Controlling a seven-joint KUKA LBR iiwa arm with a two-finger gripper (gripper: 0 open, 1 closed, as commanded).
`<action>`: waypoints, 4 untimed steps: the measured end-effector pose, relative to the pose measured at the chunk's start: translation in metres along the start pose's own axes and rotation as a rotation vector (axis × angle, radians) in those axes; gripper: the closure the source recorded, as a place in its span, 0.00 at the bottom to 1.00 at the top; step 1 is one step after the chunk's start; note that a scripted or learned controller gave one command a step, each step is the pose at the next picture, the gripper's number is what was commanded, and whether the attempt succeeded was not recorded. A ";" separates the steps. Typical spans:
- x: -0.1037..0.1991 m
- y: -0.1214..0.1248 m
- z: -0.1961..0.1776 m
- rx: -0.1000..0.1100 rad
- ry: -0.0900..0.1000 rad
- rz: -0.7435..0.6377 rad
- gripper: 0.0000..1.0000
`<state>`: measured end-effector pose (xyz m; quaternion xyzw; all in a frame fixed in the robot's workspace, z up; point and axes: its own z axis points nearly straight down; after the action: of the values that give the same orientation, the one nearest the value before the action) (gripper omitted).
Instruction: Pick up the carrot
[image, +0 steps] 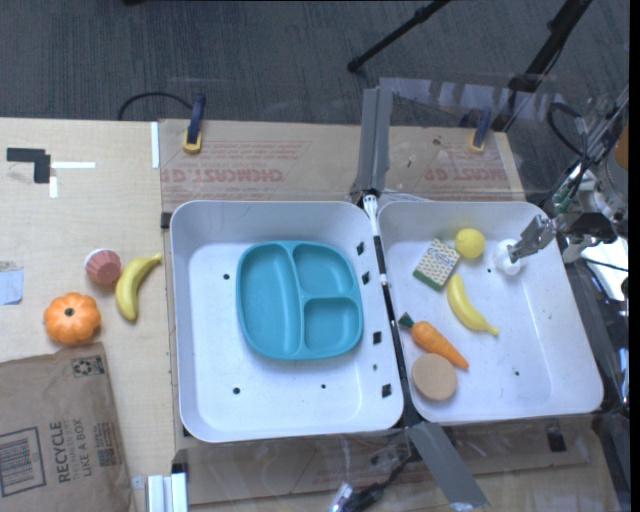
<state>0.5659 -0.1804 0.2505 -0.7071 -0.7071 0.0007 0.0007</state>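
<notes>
Although the surface (80, 215) extends well to the left of the working area, the two white bins occupy most of the view and hold the items of concern. The left bin (200, 330) carries a teal divided plate (300, 300), lying flat near its centre. The right bin (560, 340) holds the task's thing among several others. The arm enters from the right, and its hand (520, 250) sits at the bin's upper right corner, well apart from the carrot; whether the hand is open or closed cannot be told, as it is small and partly blurred there.

Outside the bins, a brown paper bag (55, 440) lies at the lower left of the surface, with a small pumpkin (72, 318), a banana (133, 285) and a pinkish round item (103, 266) grouped above it.

Within the right bin, a second banana (468, 305) lies at a slant near the centre. The carrot (437, 342) lies flat just below and left of it, green end toward the bin's left wall, tip toward the lower right. A tan round disc (434, 378) is touching or nearly touching the carrot's lower side. A patterned green and white block (437, 263) and a lemon (470, 242) sit toward the upper part.

The crowding is judged a hazard: a descent on the carrot would likely need to close across its narrow width to avoid the disc.
</notes>
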 end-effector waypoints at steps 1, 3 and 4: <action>0.052 -0.018 0.122 0.002 0.000 -0.008 0.00; 0.083 -0.056 0.149 -0.004 -0.003 -0.149 1.00; 0.103 -0.057 0.055 -0.001 -0.002 0.059 1.00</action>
<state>0.5086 -0.0772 0.1955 -0.7276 -0.6860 0.0010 -0.0002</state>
